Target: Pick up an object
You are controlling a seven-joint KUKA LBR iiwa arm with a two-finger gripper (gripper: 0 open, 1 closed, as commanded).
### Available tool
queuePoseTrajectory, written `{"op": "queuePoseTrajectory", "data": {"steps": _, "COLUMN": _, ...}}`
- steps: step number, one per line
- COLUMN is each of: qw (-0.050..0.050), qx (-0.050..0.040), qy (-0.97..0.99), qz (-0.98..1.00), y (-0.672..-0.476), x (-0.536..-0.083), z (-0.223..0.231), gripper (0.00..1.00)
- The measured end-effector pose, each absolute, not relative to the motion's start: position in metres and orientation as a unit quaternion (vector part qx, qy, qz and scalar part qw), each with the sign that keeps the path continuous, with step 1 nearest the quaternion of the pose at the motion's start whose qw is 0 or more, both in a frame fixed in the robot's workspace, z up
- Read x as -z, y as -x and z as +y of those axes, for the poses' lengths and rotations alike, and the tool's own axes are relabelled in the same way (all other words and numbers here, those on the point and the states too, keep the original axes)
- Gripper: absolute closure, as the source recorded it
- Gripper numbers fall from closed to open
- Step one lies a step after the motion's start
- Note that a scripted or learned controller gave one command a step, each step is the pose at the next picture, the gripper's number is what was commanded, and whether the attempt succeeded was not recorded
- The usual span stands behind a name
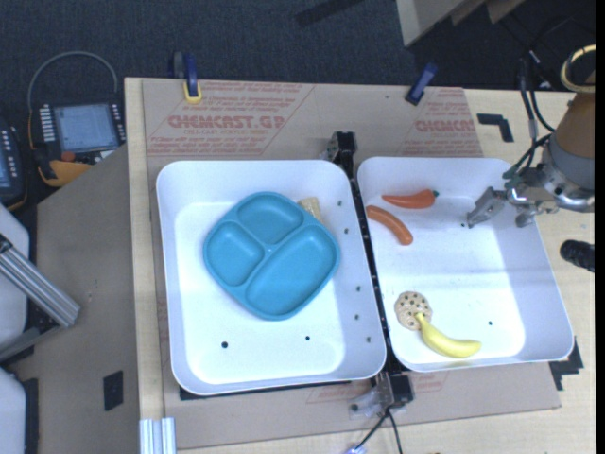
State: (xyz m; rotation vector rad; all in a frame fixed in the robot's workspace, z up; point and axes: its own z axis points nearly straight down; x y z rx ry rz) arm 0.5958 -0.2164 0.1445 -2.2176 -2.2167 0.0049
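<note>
Right bin (529, 282) — chili pepper (409, 198) and sausage (389, 224) upper left, cookie (411, 305) touching banana (447, 341) lower centre, gripper (499, 208) at right edge, fingers spread, nothing between them, left bin (189, 253) — blue divided plate (271, 253).

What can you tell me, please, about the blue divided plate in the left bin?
The blue divided plate is a rounded-square tray of smooth, plastic-looking material, moulded into three compartments: one small, one medium and one large. It lies flat and right side up, turned at an angle to the walls of the left bin, a little above the bin's middle. Nothing sits in its compartments. A small pale object peeks out at its upper right edge, apparently touching it.
</note>
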Motion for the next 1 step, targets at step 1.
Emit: {"op": "queuePoseTrajectory", "data": {"steps": 1, "qw": 0.003, "qx": -0.0013, "qy": 0.707, "qz": -0.707, "y": -0.5948, "x": -0.0909, "z": -0.2155, "gripper": 0.0}}
